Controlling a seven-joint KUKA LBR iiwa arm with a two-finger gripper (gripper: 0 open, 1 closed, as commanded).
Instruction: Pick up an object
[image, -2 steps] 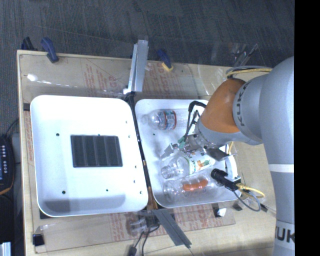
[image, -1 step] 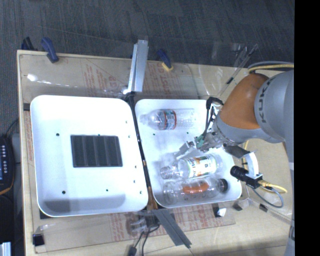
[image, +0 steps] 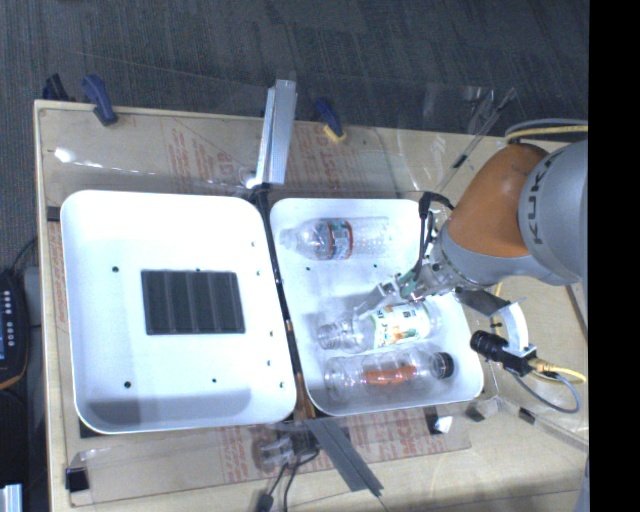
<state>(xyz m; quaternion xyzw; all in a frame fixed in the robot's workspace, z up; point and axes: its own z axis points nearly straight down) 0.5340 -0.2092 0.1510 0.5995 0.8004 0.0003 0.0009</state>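
Three clear plastic bottles lie in the right bin (image: 440, 400). One with a red and dark label (image: 335, 238) rests near the bin's far wall. A second with a white and green label (image: 390, 327) lies across the middle. The third, with an orange label and a black cap (image: 392, 371), lies along the near wall. My gripper (image: 390, 291) reaches in from the right and hangs low over the neck end of the middle bottle, just above its label. The grey wrist and orange band (image: 490, 215) cover the bin's right edge.
The left bin (image: 100, 230) holds a dark ribbed rectangular panel (image: 193, 301). A metal bar (image: 276, 130) stands at the far edge between the bins. Blue clamps (image: 98, 98) grip the bench's far edge. Cables and a black fitting (image: 505, 350) sit right of the right bin.
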